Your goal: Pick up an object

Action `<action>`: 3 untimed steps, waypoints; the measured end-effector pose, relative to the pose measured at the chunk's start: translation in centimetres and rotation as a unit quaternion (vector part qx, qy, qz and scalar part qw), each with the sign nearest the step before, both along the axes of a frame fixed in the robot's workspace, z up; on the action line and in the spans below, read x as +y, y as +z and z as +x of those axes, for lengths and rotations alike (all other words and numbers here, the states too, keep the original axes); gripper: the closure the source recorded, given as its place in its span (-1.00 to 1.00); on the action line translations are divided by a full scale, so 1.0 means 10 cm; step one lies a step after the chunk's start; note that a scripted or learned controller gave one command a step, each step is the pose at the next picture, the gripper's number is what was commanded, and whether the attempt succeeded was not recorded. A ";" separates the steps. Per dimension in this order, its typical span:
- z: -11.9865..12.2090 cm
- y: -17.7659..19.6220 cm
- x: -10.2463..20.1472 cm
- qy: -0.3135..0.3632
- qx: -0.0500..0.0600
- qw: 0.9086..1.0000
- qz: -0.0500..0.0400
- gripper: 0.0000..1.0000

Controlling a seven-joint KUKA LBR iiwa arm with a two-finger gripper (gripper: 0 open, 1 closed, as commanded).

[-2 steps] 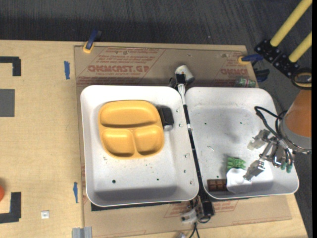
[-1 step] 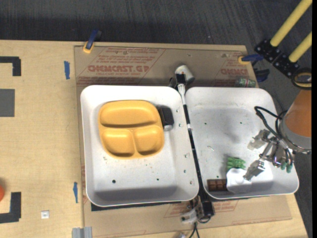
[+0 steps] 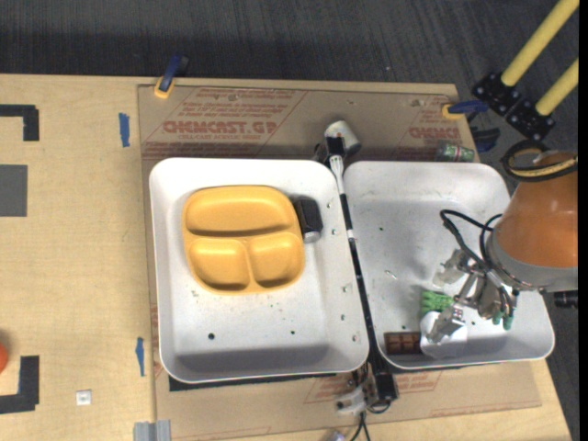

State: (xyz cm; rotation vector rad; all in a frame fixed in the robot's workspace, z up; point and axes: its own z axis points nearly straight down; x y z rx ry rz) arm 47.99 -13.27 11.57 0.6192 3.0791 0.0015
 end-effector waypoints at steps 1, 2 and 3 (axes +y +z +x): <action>1.12 -0.27 0.28 0.051 -0.003 0.999 0.000 -1.00; 0.85 0.03 -0.49 0.142 -0.003 0.990 -0.002 -1.00; 0.00 0.08 -0.71 0.254 -0.001 0.967 -0.001 -1.00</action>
